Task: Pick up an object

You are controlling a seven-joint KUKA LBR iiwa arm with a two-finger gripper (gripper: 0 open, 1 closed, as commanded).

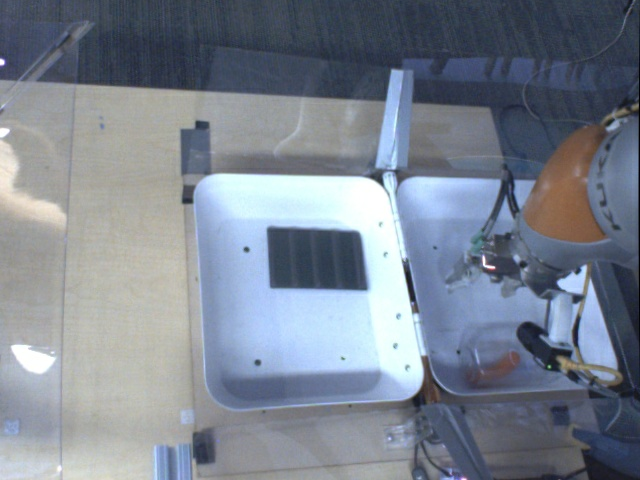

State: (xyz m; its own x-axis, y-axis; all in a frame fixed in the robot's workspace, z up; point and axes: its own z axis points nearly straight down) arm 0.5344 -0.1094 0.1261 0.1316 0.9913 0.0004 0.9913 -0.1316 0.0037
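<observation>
Pale wood makes up the tabletop (120,268), which carries 2 shallow white bins side by side, with dark carpet (250,8) beyond its far edge. The claw (465,271) hangs over the middle of the right bin (440,218), pointing toward the wall shared with the other bin, and a small red light glows just behind it. Whether the claw is wide or narrow cannot be told from this angle, and nothing can be seen held in it. Behind it the arm (565,193) comes in from the right, its orange band bulging over the bin's far right part. The reddish-orange object (497,368) lies in the right bin near its front wall, apart from the claw and closer to the camera. A faint clear, rounded shape sits around or over it, but what it is cannot be told. In the left bin (230,298), a dark ribbed rectangle (316,259) lies flat near the middle. A grey metal bar (395,118) runs back from where the 2 bins meet at their far corners.
</observation>
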